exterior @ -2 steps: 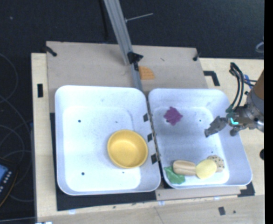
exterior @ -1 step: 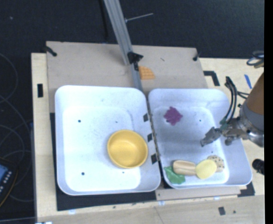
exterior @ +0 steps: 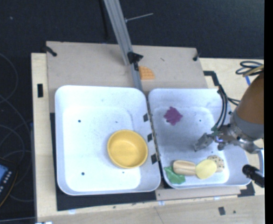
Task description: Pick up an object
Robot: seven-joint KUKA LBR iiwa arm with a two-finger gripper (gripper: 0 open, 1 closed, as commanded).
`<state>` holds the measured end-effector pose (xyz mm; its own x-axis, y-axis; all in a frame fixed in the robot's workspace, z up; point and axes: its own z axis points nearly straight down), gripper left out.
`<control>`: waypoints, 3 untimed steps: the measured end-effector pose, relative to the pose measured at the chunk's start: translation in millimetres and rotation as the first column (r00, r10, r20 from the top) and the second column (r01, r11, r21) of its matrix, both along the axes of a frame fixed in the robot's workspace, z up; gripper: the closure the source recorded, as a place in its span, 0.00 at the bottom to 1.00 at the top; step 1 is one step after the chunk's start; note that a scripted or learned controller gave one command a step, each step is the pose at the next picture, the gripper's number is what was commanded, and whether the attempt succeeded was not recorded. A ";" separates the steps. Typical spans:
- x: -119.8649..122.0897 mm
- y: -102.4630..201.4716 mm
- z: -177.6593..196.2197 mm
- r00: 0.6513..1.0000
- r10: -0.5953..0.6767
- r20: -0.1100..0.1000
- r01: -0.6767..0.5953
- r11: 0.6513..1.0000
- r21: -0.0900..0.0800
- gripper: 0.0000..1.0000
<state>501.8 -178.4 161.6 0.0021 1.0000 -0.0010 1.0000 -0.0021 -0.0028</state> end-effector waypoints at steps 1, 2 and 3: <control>-5.1 -2.9 -43.4 1.000 0.001 0.000 -0.001 1.000 0.000 0.00; -2.7 -3.5 -30.1 1.000 -0.005 0.008 0.005 1.000 0.000 1.00; 0.5 4.6 28.5 1.000 0.007 0.011 -0.007 1.000 -0.002 1.00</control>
